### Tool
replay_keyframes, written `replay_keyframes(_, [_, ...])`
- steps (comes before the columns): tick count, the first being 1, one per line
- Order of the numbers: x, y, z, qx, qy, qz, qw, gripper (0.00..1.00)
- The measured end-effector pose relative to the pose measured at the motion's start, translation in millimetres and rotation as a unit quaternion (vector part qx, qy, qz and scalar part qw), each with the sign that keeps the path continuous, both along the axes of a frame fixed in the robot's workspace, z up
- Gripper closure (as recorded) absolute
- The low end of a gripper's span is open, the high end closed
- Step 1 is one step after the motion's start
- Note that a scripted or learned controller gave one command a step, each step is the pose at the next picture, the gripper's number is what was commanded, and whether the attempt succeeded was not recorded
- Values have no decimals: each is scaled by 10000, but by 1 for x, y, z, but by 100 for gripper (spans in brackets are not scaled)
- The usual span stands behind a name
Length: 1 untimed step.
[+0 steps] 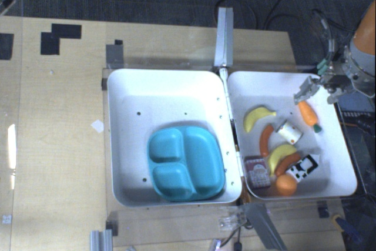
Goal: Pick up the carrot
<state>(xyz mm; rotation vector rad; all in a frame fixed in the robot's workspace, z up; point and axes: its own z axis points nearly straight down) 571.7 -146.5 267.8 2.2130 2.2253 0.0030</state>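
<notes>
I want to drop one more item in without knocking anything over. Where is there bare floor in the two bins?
Left bin: bare along its far side and left side around the blue tray. Right bin: bare in the far left corner beyond the banana. Crowded from the carrot down to the orange.

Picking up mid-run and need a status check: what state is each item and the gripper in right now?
carrot: lying in right bin, not held
gripper: above the carrot, at the bin's far right corner
blue tray: lying flat in left bin
bananas: lying loose
orange: resting near front wall
</notes>
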Motion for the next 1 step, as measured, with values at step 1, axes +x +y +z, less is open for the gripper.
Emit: replay_keyframes(1, [-22,-35,36,-8,-16,117,9999,0])
